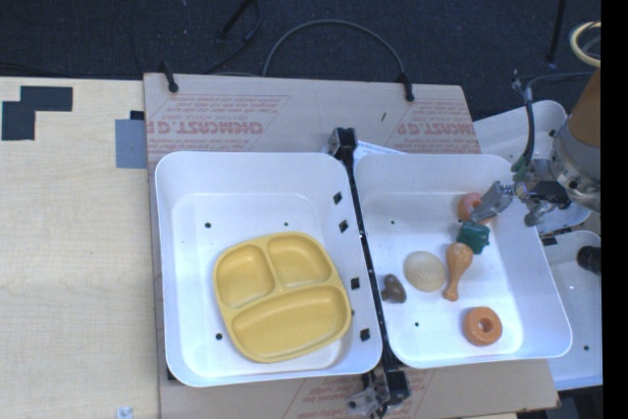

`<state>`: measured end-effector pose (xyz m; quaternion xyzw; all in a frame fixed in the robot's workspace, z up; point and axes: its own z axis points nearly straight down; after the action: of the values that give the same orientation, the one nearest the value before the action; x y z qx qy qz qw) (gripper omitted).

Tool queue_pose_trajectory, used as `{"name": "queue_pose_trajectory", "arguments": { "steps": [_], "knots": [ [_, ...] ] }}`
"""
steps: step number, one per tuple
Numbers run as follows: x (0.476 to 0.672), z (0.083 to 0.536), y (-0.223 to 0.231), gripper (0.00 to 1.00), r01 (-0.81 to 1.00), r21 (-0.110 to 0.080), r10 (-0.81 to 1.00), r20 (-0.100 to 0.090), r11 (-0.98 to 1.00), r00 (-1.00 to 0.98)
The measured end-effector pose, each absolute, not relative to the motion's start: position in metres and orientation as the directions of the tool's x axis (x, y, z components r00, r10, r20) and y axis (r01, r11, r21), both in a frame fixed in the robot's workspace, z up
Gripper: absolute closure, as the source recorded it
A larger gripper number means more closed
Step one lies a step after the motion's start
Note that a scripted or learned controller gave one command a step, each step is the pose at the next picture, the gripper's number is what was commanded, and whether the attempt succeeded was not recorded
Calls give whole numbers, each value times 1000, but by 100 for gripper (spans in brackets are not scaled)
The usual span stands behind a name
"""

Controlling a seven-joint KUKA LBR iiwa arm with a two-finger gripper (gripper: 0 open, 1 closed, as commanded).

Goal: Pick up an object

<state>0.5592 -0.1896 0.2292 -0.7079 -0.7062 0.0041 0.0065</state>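
The right bin (545, 309) holds several small items: a reddish-orange piece (468, 205) at its far right, a dark green piece (474, 235) just below it, a tan drumstick (456, 268), a cream round piece (425, 271), a small brown piece (393, 288) and an orange ring (482, 326). My gripper (517, 206) hangs over the bin's right rim, open, with nothing between its fingers. Its left finger (495, 200) reaches toward the reddish-orange piece and ends just right of it.
A yellow divided plate (283, 296) lies in the left bin (186, 211). A black divider clip strip (355, 240) runs between the bins. Cardboard (294, 118) sits under both. Cables and a white mount (535, 128) stand behind the right bin.
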Motion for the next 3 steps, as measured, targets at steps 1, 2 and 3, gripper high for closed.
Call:
{"name": "queue_pose_trajectory", "arguments": {
  "steps": [1,2,3],
  "knots": [
    [562,236,-189,0,1000,-3,1000,1,0,0],
    [568,178,-181,0,1000,-8,1000,3,3,-3],
    [559,132,-183,0,1000,-8,1000,3,0,0]
  ]
}}
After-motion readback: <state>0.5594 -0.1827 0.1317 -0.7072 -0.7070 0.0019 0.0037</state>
